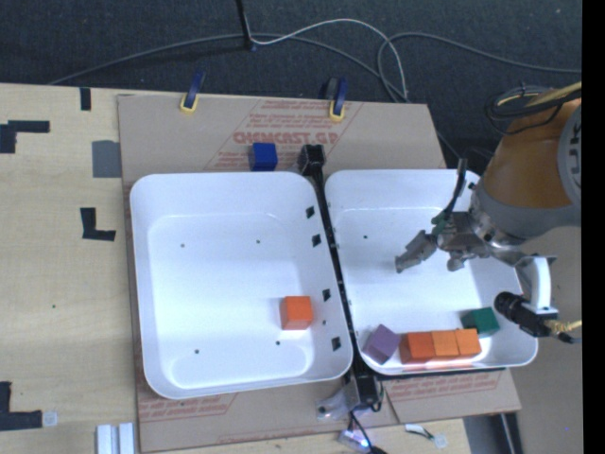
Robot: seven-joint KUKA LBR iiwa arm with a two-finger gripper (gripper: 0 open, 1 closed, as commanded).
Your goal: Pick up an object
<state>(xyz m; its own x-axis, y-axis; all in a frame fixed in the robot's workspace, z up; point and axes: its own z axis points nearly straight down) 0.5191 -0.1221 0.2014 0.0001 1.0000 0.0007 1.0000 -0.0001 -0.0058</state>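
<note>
Reaching in from the right, the grey arm with its orange band [529, 164] holds the two-finger tool [436, 253] over the middle of the right white bin [378, 192]. Its fingers [412, 255] stand spread apart, with nothing between them. Along the near wall of that bin lie a purple block [381, 343], a long orange block [440, 346] just beside it, and a small green block [481, 322] at the orange one's far end. A small orange cube [297, 312] sits alone in the left white bin [170, 206]. A blue cube [264, 155] rests on the cardboard sheet [378, 126] covering the tabletop, behind the bins.
</note>
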